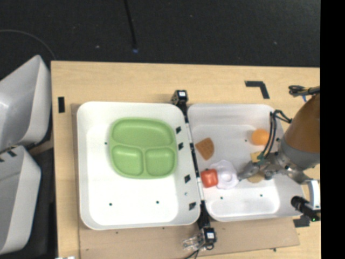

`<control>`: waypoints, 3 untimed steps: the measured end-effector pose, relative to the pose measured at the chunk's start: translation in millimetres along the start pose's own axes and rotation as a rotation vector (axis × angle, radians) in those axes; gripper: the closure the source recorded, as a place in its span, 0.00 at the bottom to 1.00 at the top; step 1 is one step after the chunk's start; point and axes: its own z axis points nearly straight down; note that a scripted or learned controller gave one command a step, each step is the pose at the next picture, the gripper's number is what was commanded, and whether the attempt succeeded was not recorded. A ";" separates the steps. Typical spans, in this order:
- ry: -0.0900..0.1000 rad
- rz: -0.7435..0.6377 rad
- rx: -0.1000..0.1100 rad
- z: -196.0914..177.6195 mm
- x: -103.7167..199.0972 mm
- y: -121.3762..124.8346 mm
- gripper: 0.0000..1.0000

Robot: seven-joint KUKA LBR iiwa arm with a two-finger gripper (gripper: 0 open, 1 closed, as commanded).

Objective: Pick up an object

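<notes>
Several small objects lie in the right bin. A brown flat piece sits near its left wall, and an orange ball lies toward the back right. A red block rests against the left wall, touching a pale translucent object. My gripper is low inside the right bin, just right of the pale object and in front of the orange ball. A small tan thing shows under the gripper, partly hidden by it.
The left bin holds a green divided plate toward its back. The arm with its orange band covers the right bin's right side. Black clips line the wall between the bins.
</notes>
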 end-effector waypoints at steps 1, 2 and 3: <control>-0.002 0.004 -0.006 -13.6 -1.3 1.4 1.00; -0.002 0.000 -0.009 -58.4 -7.9 5.1 1.00; -0.003 -0.006 -0.011 -123.0 -7.3 5.5 1.00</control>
